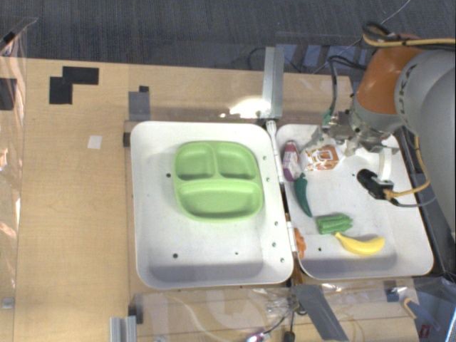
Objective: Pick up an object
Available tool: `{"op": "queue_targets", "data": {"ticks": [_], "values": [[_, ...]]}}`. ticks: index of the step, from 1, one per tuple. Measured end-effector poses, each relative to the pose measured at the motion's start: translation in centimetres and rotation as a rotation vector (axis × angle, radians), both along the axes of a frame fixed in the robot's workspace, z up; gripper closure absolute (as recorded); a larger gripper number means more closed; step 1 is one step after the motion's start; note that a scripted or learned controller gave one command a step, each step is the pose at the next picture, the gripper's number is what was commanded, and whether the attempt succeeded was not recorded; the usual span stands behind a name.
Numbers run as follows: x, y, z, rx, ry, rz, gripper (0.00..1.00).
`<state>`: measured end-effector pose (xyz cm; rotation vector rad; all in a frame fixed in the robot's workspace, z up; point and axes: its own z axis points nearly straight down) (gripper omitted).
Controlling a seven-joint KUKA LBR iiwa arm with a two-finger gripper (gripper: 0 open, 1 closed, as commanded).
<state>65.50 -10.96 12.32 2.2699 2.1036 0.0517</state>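
Packet (322, 158) just under the gripper (340, 135), in the right bin's far half.

Orange-and-white packet lies flat near the far edge of the right bin (413, 258), slightly to the near-left of the gripper, whose finger state I cannot tell. Along that bin's left wall lie a purple item (290, 160) and a green pepper (303, 194), both lengthwise; a green block (333, 224) and a banana (360, 244) sit near its front edge. Left bin (149, 205) holds a green tray (217, 179).
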Motion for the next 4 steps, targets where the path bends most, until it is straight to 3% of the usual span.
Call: {"op": "queue_targets", "data": {"ticks": [2,3,4], "values": [[-0.7,0.0,-0.3,0.005,-0.023,-0.051,0.0],[-3.2,3.1,6.4,0.006,0.05,0.162,0.0],[-0.7,1.7,-0.5,-0.001,0.017,0.118,0.0]]}}
